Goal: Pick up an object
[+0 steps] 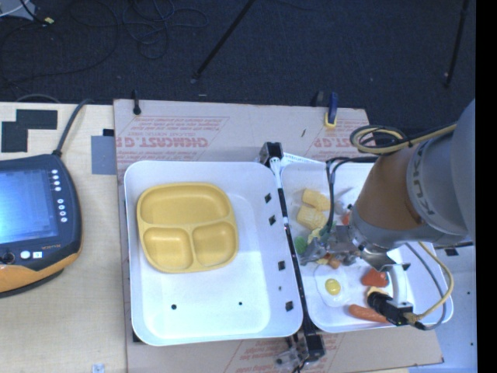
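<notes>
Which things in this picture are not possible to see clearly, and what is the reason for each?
- Gripper, camera view: the wrist covers it, so its state is unclear.
- Right bin: the arm hides its middle and far right part.
- Green item near the gripper: too small and partly covered to identify.
- Orange piece and red piece: blurred, kind uncertain.
- Handheld screen: cut off by the left edge.

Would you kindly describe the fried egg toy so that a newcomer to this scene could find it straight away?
Start at the right-hand white bin, the one the arm reaches into, and look toward its near edge, just below the gripper. The fried egg lies flat there, left of the orange carrot. It alone is a white patch with a round yellow yolk in the middle; its neighbours are red, orange, green or plain yellow.
</notes>
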`<state>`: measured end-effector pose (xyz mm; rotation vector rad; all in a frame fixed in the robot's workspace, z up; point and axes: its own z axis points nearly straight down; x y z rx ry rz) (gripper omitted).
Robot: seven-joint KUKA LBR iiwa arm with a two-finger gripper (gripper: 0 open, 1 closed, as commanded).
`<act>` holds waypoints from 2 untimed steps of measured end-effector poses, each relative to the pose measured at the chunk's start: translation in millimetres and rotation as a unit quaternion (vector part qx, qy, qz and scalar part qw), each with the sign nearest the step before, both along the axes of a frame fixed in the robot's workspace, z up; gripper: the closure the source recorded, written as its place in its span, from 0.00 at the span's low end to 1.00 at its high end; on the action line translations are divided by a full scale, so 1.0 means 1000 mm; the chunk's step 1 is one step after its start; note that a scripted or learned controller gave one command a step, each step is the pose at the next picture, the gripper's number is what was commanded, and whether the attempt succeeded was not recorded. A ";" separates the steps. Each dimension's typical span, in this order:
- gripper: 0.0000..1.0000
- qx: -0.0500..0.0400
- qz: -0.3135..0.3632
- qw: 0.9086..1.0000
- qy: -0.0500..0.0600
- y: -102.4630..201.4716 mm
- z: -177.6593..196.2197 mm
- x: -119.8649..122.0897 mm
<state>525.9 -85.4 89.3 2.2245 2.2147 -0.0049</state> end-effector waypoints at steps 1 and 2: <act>0.00 0.001 0.001 1.000 0.001 -0.007 -0.001 0.033; 1.00 0.004 0.000 1.000 0.002 -0.006 0.008 0.032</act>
